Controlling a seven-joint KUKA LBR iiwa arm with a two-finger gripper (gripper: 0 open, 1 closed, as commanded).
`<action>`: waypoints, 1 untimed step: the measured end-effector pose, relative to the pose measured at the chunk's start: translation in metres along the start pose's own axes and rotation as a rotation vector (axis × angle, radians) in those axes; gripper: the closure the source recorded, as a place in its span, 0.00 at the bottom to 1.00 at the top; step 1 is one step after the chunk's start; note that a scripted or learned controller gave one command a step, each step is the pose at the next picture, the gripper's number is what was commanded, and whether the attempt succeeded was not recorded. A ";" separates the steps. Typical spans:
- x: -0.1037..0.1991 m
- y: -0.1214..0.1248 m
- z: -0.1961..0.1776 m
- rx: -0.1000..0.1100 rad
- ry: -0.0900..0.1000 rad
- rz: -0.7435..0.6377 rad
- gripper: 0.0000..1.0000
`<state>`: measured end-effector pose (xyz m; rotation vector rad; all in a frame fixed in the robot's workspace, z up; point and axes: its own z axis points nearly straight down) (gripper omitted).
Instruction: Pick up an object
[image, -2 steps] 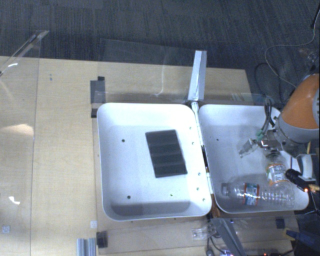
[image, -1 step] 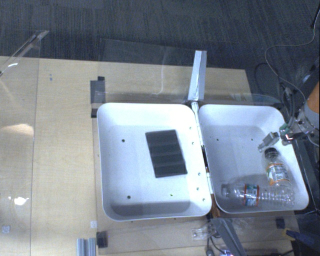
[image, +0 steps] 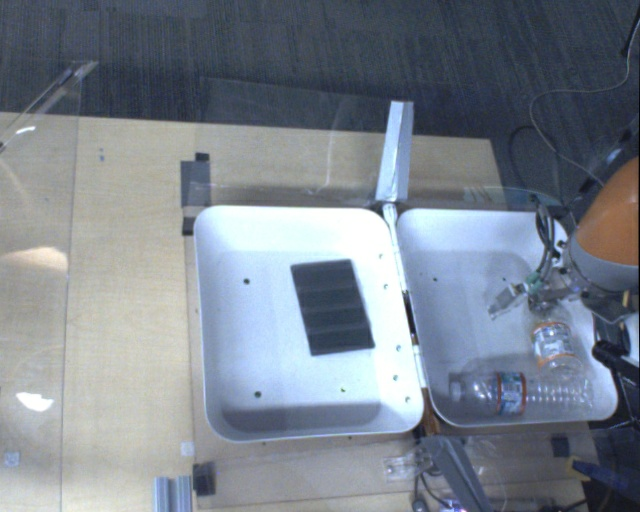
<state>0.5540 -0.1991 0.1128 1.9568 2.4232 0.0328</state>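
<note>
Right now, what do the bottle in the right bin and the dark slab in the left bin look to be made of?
The bottle lying on its side looks like clear, thin plastic: the white bin shows through its body, and it carries a coloured label band. The dark slab looks matte black, possibly rubber or foam, with ridges across it and no glare; the exact material is unclear.

A: What's the bench (image: 120, 300) like?
B: Pale wood, with a clear sheet over its left part.
A: And on it?
B: Two white bins touching: left bin (image: 215, 300), right bin (image: 440, 240)
</note>
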 end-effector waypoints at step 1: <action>-0.013 0.038 0.010 0.025 0.005 -0.008 0.00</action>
